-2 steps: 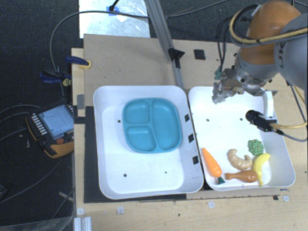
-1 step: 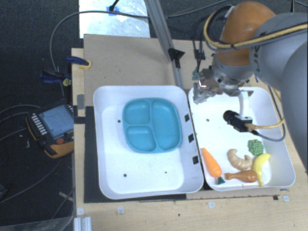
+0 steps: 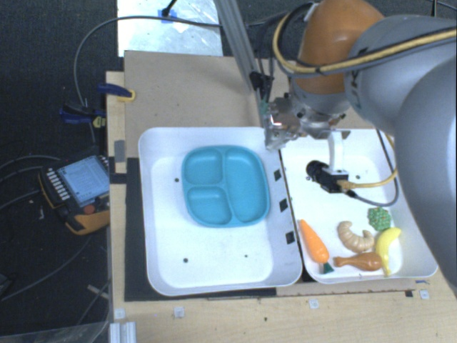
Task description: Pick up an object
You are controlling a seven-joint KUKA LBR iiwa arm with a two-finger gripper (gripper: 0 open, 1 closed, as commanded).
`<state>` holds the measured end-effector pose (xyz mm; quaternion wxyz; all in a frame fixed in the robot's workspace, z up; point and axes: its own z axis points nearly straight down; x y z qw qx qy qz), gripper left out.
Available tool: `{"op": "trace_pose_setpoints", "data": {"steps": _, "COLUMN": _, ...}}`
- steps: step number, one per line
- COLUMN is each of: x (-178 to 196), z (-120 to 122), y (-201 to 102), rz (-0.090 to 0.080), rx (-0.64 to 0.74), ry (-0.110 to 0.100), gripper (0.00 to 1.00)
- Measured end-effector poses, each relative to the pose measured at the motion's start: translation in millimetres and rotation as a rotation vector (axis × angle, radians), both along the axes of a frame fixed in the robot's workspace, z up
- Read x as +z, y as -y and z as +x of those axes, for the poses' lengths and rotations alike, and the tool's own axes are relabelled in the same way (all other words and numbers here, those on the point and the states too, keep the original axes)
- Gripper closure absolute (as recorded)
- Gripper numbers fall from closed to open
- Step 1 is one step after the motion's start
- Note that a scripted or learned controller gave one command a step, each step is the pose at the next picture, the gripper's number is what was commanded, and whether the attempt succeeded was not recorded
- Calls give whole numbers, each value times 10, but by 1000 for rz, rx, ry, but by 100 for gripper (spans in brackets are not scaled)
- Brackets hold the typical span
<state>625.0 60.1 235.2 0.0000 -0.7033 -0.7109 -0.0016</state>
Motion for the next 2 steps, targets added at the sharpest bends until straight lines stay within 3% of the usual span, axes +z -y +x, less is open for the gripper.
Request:
{"op": "trace_pose_setpoints", "data": {"steps": 1, "x": 27, "z": -17, "y": -469, "rz": -1, "rx": -1, "ry": 0, "gripper": 100}}
{"op": "trace_pose_setpoints", "data": {"steps": 2, "x": 25, "z": -16, "y": -442, "rz": -1, "rx": -5, "ry": -1, "gripper": 0}}
